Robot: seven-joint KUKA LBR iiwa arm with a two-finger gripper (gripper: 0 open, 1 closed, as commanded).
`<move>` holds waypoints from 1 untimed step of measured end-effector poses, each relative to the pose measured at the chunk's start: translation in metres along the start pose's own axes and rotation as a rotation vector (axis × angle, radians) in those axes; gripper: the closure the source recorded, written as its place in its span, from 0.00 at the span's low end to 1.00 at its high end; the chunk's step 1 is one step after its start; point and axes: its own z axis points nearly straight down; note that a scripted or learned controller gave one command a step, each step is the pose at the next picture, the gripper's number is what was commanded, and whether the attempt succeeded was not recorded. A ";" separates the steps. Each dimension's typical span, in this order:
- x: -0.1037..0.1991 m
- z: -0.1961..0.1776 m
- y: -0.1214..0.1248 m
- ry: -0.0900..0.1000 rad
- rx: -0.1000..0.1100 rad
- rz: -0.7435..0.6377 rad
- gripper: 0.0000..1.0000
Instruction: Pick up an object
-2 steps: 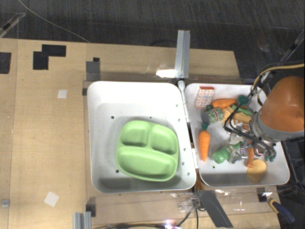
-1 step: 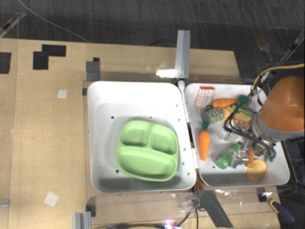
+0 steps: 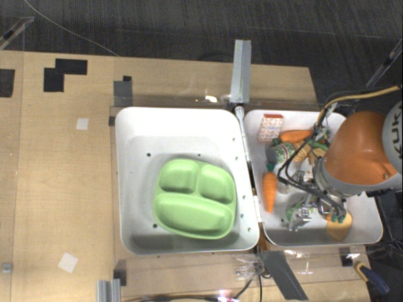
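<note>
Grey arm (image 3: 391, 131), orange wrist band (image 3: 359, 150), black cables, metal claw (image 3: 308, 211).

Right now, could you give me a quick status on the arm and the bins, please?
Gripper low in right bin, grip unclear. Carrot loose beside it. Green tray alone in left bin. Cables crowd the wrist.

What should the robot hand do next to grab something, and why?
Probably lower a little onto a toy in the right bin. The gripper hangs low over that bin, with a carrot just to its left and other small toys around it. The left bin holds a green divided plate, far from it.
</note>
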 end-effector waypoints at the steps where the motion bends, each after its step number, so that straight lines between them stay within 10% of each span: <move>1: -0.112 0.005 0.012 0.007 -0.003 0.153 0.00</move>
